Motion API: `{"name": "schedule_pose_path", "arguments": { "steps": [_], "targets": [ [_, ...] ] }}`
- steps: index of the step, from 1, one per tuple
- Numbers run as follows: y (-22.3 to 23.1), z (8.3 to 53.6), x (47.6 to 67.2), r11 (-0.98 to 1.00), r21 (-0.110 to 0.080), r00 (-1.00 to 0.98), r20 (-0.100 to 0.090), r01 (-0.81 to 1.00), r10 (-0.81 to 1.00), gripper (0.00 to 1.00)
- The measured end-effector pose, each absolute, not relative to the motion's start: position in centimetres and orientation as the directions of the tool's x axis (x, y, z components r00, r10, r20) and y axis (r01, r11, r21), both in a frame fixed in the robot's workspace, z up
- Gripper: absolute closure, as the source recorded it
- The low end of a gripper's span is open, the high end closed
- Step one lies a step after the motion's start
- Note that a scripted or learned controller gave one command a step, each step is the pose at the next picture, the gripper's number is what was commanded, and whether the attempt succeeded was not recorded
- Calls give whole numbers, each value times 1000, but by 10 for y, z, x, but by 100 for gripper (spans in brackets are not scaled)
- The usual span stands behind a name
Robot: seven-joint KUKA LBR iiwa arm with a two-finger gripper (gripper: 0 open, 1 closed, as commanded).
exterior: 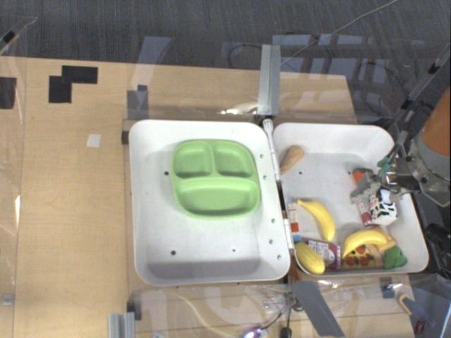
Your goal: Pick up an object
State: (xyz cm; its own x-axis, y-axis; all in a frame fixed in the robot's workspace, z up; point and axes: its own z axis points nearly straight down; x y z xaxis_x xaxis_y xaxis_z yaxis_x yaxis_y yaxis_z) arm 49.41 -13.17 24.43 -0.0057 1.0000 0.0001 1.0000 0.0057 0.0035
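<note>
The right bin (331,136) holds several toy foods. A tan bread roll (291,158) lies at its far left and a banana (318,217) near the middle. A second banana (364,241), a yellow piece (309,257), a red packet (328,251) and a green item (395,258) crowd the front edge. My gripper (386,179) hangs low at the bin's right side. It is just right of an orange-red item (362,177) and above a black-and-white spotted item (385,210).
The left bin (151,210) carries a green divided plate (213,177). A metal divider (269,90) rises behind the seam between the bins. The arm's orange band (437,129) sits over the right bin's far right rim. Bare bin floor lies around the roll.
</note>
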Motion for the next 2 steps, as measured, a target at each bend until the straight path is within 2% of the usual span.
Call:
{"name": "schedule_pose_path", "arguments": {
  "steps": [1, 2],
  "targets": [
    [-51, 184, 494, 17, 4, -17, 0, 1000, 1000, 0],
    [-47, 216, 490, 183, 7, -183, -1, 983, 983, 0]
  ]
}}
